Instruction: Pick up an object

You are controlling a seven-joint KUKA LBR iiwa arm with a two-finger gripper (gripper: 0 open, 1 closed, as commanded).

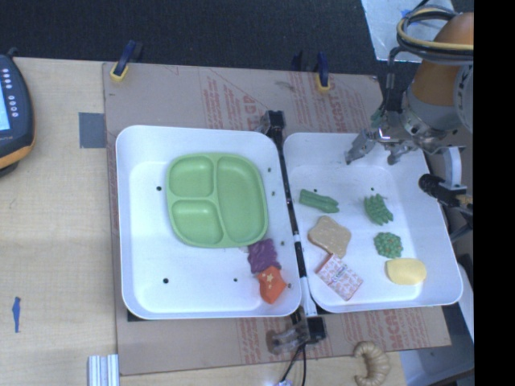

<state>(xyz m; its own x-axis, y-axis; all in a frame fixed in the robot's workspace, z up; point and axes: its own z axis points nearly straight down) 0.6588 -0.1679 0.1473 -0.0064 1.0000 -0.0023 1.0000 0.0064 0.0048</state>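
My gripper (pixel 373 153) hangs over the far right part of the right bin (pixel 322 147), its two fingers spread open with nothing between them. Below it in that bin lie a green bean-like piece (pixel 319 201), a dark green broccoli piece (pixel 377 208), a green round vegetable (pixel 388 244), a slice of toast (pixel 330 236), a pink-and-white wrapped piece (pixel 339 277) and a yellow lemon-like piece (pixel 405 271). The left bin (pixel 141 240) holds a green divided plate (pixel 217 199), a purple piece (pixel 262 256) and an orange-red piece (pixel 272 284).
A black divider with clips (pixel 283 191) runs between the bins. Blue and yellow clamps (pixel 122 61) hold the cardboard at the back edge. A black handheld pendant (pixel 12 111) sits at far left. A tan curled object (pixel 372 362) lies on the bench in front.
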